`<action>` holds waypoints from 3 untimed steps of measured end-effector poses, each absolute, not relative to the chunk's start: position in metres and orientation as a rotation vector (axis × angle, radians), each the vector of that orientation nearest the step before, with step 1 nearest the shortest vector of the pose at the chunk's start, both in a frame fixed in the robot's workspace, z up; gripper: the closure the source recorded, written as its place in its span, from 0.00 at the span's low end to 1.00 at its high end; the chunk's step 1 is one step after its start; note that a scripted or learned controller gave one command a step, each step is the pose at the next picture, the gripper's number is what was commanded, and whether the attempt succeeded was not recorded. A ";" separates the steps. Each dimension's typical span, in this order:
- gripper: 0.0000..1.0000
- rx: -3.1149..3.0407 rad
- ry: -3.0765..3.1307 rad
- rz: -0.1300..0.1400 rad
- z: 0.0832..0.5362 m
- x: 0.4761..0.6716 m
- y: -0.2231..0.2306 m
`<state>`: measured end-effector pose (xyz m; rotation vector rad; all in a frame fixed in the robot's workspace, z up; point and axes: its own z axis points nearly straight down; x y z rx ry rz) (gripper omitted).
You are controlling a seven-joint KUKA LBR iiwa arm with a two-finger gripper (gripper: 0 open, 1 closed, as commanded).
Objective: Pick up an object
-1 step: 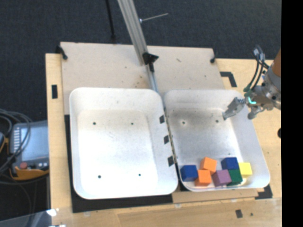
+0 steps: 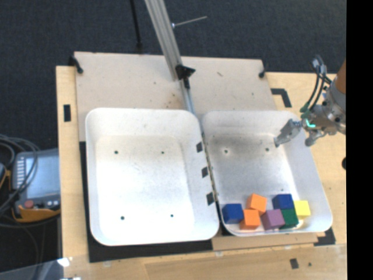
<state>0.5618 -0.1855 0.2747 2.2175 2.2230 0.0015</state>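
Two shallow white bins are sitting side by side on a pale wooden bench [image 2: 67, 174], their plastic floors scuffed and speckled with grey marks, their corners rounded. The left bin [image 2: 105, 127] is lying next to the right bin [image 2: 317, 182], and small dark clips are showing along the seam between them. A ribbed aluminium rail [image 2: 162, 31] is slanting down from the top toward that seam.

A cluster of small matte cubes is resting along the near wall of the right bin: a blue cube [image 2: 232, 212] at the left, two orange cubes [image 2: 253, 210] stacked slightly askew, a purple cube [image 2: 271, 219], a green cube [image 2: 289, 217], a second, darker blue one behind it, and a yellow cube [image 2: 302, 208] at the right end. They are sitting packed together, most of them touching.

The gripper [image 2: 303, 132] is hovering over the far right corner of the right bin, well apart from the cubes. Its grey metal fingers [image 2: 287, 133] are standing spread apart, with nothing between them
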 end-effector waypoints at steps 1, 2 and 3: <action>0.00 2.224 2.220 -0.005 0.232 0.559 -0.189; 0.00 2.225 2.221 -0.005 0.181 0.551 -0.183; 0.00 2.227 2.219 -0.005 0.138 0.550 -0.182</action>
